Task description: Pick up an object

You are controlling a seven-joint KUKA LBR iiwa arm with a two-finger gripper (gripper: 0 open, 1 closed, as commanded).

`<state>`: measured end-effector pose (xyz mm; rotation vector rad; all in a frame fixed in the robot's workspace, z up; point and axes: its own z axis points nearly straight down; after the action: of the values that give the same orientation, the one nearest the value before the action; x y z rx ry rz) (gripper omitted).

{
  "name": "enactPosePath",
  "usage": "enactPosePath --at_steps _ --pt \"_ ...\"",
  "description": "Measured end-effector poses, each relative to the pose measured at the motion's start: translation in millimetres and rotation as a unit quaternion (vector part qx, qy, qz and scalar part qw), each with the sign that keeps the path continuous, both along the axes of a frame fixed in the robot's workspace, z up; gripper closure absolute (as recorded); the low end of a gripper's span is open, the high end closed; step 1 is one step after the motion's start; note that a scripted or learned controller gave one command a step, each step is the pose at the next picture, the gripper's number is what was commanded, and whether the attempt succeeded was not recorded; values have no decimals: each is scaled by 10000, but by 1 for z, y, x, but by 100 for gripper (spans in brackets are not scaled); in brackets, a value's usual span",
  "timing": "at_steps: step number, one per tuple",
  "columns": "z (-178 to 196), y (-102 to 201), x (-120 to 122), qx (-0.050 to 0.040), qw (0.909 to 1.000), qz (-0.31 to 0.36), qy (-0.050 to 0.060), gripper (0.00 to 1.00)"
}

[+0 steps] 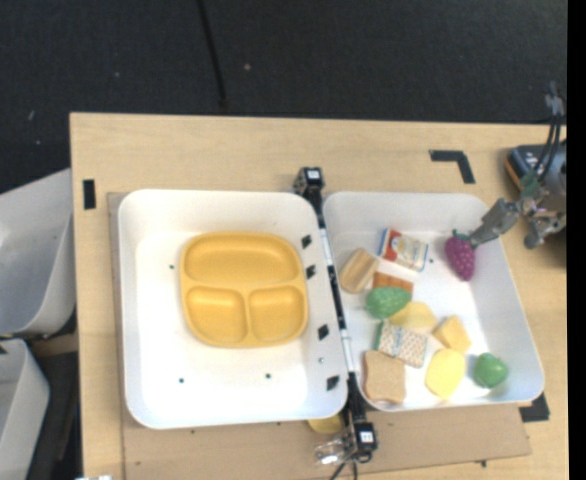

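The right bin (518,313) holds several toy foods. Among them are a purple grape bunch (460,256), a red and white carton (404,249), a tan bread piece (357,270), a green vegetable (385,302), a checked cracker packet (403,344), a toast slice (384,379), a lemon (445,374) and a green lime (490,370). My gripper (518,223) hangs at the bin's far right corner, just up and right of the grapes. Part of it is cut off at the view's right edge. Nothing is seen held in it.
A yellow divided plate (243,288) lies in the left bin (143,368). A black-clipped ridge (328,298) separates the two bins. Bare wooden bench (223,153) runs behind them. A white container (18,258) stands off the bench at left.
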<state>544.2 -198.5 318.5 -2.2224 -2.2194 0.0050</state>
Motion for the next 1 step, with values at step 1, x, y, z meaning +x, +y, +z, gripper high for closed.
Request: enactPosePath --at_steps 1 --pt "14 0 1 -14 10000 20 -37 100"
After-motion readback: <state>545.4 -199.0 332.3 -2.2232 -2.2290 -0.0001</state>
